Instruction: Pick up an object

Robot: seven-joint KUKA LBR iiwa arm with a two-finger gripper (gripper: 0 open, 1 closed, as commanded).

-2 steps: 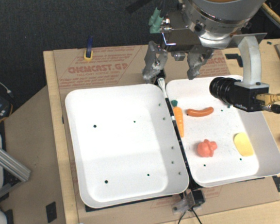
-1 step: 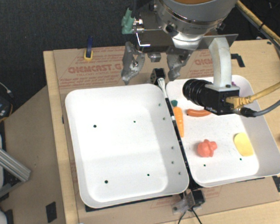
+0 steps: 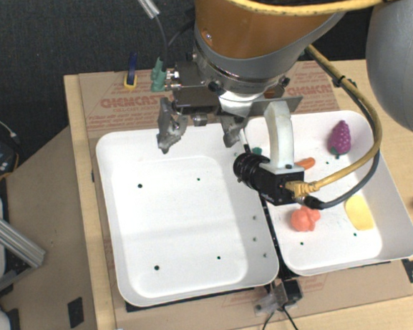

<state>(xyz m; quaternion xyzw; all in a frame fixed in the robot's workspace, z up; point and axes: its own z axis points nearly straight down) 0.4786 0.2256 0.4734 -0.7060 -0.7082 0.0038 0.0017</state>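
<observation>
The candidate objects, a purple grape bunch [image 3: 340, 137], a pink lump [image 3: 305, 219] and a yellow piece [image 3: 359, 213], lie in the right bin [image 3: 386, 249]; they look like light, rigid, smooth plastic toys, best pinched across the narrow middle. The gripper [image 3: 200, 134] hangs over the left bin's [image 3: 130, 275] far edge, fingers spread, grasping nothing.

Smooth white plastic bins [image 3: 125, 225] on matt cardboard [image 3: 89, 135]

Faded red "CHEMCAST" lettering runs along the far edge of the brown board [image 3: 101, 105]; the rest is unreadable.
</observation>
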